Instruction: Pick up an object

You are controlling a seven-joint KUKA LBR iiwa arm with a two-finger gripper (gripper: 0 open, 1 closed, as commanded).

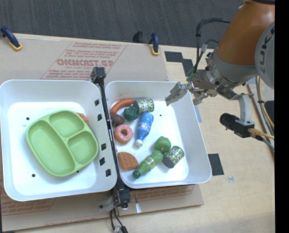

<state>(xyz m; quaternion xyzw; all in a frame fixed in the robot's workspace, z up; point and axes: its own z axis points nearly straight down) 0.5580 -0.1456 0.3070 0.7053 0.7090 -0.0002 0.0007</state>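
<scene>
With the gripper (pixel 181 92) open and empty above the right white bin (pixel 195 130), it should descend squarely over the blue-and-white toy bottle (pixel 143 127), which lies apart from its neighbours.

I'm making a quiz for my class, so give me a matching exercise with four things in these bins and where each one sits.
Things:
1. green plate
2. blue bottle
3. donut
4. gripper

Places:
A. middle of the right bin
B. above the right bin's far right rim
C. left bin
D. right bin, near the divider

Pairs: 1-C, 2-A, 3-D, 4-B
</scene>
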